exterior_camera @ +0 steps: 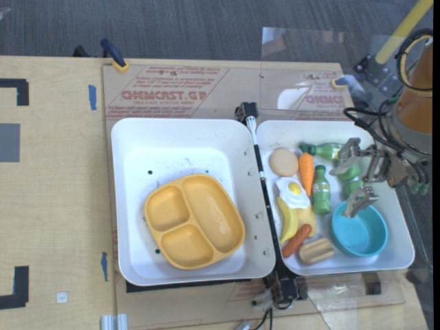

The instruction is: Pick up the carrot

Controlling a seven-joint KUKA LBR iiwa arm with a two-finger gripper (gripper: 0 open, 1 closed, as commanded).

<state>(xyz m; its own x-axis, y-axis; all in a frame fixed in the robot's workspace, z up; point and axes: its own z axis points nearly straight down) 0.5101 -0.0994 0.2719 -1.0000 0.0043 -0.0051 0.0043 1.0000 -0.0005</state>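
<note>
Carrot [306,172] lies upright in frame, upper middle of right bin [405,249], between bread roll [282,161] and green bottle [320,192]. My pincer [357,181] hovers right of it, fingers spread, grasping nothing. Must shift left, align across carrot's narrow width, avoid bottle, descend straight.

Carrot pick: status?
Gripper open over right bin, holding nothing. Carrot lies free in that bin, left of gripper. Green bottle hard against carrot; fried egg beside it.

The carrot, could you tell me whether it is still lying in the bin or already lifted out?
Still in. The carrot lies flat in the right bin, between a round bun and a green bottle.
</note>
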